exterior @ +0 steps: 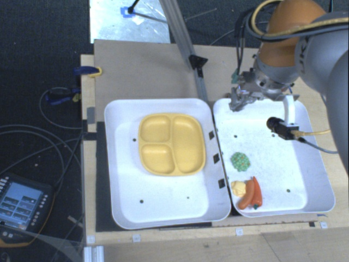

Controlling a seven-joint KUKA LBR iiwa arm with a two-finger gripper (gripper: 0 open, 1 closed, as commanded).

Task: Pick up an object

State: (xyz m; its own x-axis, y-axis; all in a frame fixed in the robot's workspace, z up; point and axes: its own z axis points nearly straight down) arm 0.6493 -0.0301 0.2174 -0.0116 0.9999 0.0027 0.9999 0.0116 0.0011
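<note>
While the hand (238, 103) hangs at the right bin's (311, 162) far edge, its grip is unreadable.

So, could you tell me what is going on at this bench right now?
The grey arm's end effector hangs over the far edge of the right bin, with nothing visibly held. Three small items lie near that bin's front left corner: a green piece, a yellow piece and an orange carrot-like piece. The left bin holds a yellow divided plate. No pick has happened yet.
</note>
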